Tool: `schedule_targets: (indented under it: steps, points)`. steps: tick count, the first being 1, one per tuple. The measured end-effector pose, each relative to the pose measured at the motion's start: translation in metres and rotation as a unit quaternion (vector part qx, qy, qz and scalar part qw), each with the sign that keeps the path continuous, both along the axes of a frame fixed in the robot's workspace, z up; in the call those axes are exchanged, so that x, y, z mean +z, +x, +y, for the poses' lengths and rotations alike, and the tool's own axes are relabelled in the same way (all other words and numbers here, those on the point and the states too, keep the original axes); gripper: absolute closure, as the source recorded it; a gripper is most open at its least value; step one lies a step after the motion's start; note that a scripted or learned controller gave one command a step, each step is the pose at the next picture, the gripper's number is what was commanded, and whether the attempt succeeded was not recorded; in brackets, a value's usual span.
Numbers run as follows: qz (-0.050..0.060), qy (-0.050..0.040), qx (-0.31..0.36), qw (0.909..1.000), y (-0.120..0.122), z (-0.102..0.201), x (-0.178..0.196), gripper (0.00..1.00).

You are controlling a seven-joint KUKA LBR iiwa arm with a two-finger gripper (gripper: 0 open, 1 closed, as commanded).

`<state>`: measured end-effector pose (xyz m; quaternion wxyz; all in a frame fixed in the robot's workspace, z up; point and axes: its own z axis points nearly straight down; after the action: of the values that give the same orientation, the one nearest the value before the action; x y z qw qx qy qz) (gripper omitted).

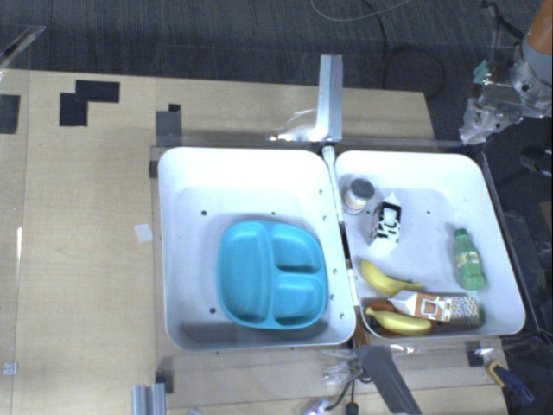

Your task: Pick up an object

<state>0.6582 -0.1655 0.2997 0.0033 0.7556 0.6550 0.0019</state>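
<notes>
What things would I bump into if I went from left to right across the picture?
Blue divided plate → small silver can → black and white packet → green bottle → the arm's tool, up beyond the right bin's far corner. The bananas and the long wrapped packet overlap, so I left them out.

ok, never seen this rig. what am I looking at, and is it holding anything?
One fixed camera looks down at a slant on a wooden bench with two shallow white bins. The robot arm enters at the upper right; its hand hangs outside the right bin's far corner, with nothing visible between its fingers. The left bin holds a blue divided plate. The right bin holds a small can, a black-and-white carton, a green bottle, two bananas and a wrapped packet.
</notes>
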Motion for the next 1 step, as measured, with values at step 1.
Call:
schedule_targets:
  steps: [1]
  points:
    - [0.001, 0.0019, -0.108, 0.9942, 0.0115, 0.0772, -0.0604, 1.00]
